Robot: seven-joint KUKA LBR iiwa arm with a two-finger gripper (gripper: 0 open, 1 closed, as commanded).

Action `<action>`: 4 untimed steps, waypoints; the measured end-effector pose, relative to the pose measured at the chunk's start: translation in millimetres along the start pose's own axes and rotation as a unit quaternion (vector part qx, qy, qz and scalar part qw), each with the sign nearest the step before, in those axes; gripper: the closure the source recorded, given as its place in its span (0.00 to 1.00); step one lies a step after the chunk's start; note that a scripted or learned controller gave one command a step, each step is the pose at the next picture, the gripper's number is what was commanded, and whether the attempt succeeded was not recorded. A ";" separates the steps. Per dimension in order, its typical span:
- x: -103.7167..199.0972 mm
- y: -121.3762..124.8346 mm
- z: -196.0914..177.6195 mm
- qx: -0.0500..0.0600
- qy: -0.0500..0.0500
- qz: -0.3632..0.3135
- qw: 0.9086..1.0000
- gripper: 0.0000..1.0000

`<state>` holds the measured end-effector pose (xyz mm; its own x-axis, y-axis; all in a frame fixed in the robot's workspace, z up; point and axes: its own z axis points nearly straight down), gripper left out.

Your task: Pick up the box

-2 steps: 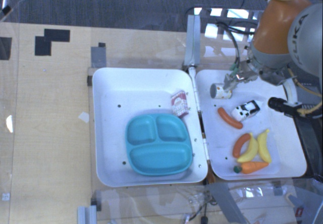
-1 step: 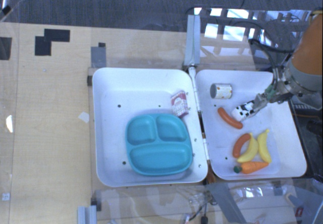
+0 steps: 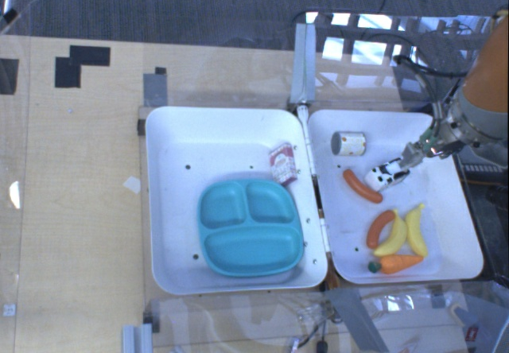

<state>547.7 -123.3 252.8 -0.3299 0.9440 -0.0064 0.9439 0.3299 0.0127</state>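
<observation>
Pale wood bench is bearing two white bins; the box point(image 3: 283, 163) is lying tilted against the left bin's point(image 3: 171, 184) right wall, well apart from the gripper point(image 3: 395, 171), which is hanging over the right bin point(image 3: 453, 264). Its finger state I cannot tell.

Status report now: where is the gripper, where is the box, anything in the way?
Gripper low in right bin, beside sausage. Box in left bin, against the divider, above blue tray. Box untouched, nothing on it.

Box point(image 3: 282, 163) behind tray point(image 3: 250, 227) — left bin point(image 3: 171, 184).
</observation>
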 end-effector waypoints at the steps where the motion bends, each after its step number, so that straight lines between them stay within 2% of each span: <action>1: -13.9 -67.3 9.1 0.004 0.002 -0.028 1.000 1.00; 4: -14.7 -59.9 -24.7 -0.005 -0.004 -0.032 0.999 1.00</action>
<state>495.6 -156.9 276.9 -0.3893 0.9210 -0.0161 0.9207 0.3896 0.0218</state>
